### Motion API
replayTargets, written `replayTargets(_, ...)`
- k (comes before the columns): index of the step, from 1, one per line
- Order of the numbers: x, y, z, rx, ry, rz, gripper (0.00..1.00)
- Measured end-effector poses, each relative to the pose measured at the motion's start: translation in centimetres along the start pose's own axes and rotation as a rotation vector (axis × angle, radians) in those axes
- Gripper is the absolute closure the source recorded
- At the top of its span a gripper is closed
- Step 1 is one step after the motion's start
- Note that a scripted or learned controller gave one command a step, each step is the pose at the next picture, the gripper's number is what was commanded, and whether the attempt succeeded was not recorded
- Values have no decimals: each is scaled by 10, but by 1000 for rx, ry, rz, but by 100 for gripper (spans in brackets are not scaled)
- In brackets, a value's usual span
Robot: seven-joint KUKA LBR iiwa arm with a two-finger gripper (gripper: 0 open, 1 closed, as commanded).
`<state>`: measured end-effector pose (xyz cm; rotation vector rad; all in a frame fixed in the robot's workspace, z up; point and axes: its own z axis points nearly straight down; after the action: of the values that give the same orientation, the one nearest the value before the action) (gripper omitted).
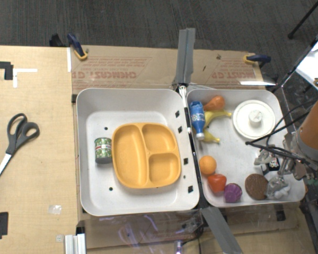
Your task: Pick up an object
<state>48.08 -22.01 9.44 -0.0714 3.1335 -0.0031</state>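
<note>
glossy white plastic bins [90, 157] — matt yellow plastic tray [146, 155] — raw wood bench [32, 194].

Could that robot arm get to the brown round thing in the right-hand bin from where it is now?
Probably yes: the gripper hangs right beside the brown disc, and nothing lies on top of it.

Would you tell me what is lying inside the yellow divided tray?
The yellow tray shows three bare compartments; a small green can stands just outside it. Whatever is beneath stays covered.
</note>
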Motion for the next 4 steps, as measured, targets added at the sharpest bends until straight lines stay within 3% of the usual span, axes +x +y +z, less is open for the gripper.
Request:
replayTargets(2,-5,1,0,0,1,-116,0)
replayTargets(3,-7,27,1,-2,3,5,0)
replayTargets(4,-25,-3,-23,-1,3,6,0)
